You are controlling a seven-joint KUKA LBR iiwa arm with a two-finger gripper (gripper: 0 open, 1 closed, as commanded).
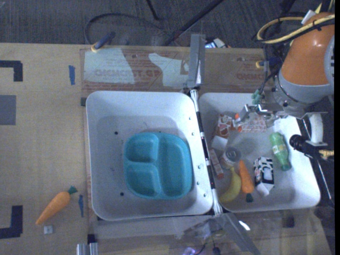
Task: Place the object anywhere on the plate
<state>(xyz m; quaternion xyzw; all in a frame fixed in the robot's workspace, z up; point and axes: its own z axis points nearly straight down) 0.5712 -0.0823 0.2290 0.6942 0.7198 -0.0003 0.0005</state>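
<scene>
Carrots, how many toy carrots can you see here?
2. One carrot lies on the bench left of the left bin. The other carrot is in the right bin, beside the banana. More may be hidden under the arm.

My arm (311,57) is a rounded grey casing with a broad orange band above the wrist, yellow and black cables looping over its top, and a cluster of metal fittings with small green parts below.

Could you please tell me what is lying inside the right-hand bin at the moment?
The right bin holds a banana, carrot, green bottle, cow-print carton and small packets. The gripper hides what lies beneath it.
</scene>
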